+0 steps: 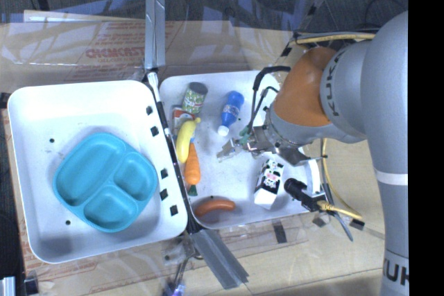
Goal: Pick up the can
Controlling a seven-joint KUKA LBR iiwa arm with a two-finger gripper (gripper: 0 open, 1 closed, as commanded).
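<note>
Near the right bin's back-left corner, can (195,100) seemingly leans, top up-view.

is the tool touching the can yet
Apart. The camera view shows bare white bin floor between the tool and the can.

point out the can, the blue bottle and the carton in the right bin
can (194,99): camera view, on its labelled side.
blue bottle (232,107): camera view, on its blue body.
carton (269,183): camera view, on its black-and-white face.
</note>
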